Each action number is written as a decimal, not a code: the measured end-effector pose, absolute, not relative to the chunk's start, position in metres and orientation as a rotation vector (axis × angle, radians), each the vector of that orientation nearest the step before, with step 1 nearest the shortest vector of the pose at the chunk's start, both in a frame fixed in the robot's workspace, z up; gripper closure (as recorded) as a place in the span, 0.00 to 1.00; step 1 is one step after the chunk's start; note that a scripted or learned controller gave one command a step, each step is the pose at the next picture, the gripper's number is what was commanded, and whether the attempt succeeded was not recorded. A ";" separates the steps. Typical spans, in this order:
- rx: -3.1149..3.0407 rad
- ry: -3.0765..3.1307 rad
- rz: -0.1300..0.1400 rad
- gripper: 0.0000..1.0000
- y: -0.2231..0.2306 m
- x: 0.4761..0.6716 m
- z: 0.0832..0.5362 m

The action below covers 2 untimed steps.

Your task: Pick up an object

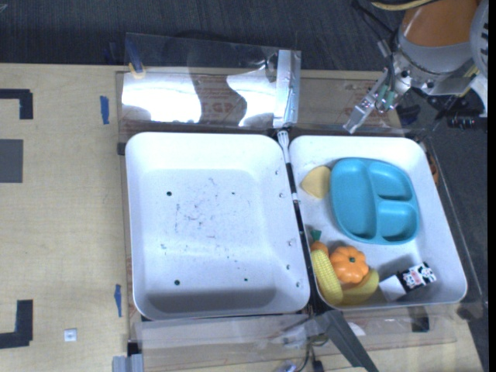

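Two shallow white bins sit side by side on a wooden bench, seen from above at a slant. All places here are given from the blue plate [370, 201], a divided dish lying in the middle of the right bin [446, 231]. Nearest the viewer, at that bin's front edge below the plate, lie a small black-and-white block [417, 277], an orange pumpkin [349, 264], and a yellow corn cob [325, 273] whose long axis runs front to back along the bin's left wall; the pumpkin touches the corn. Just left of the plate, touching its upper-left rim, rests a pale yellow wedge [315, 181]. The left bin [209, 223] lies well left of the plate. Farthest away, beyond the plate's back edge and outside the bin's rear wall, the gripper [366, 115] hangs on the arm, its metal tips pointing down and left, apart and holding nothing. Every object lies nearer the viewer than the gripper; a pick would seem to need it to travel forward over the rear wall and down.
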<state>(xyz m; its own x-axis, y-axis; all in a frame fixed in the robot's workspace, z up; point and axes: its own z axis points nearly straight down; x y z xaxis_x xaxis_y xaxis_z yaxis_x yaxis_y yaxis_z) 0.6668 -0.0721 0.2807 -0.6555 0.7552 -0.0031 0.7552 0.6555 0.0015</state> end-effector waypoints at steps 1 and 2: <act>1.202 2.906 -0.002 1.00 -0.063 0.663 0.268; 1.008 2.972 0.000 1.00 -0.057 0.662 0.283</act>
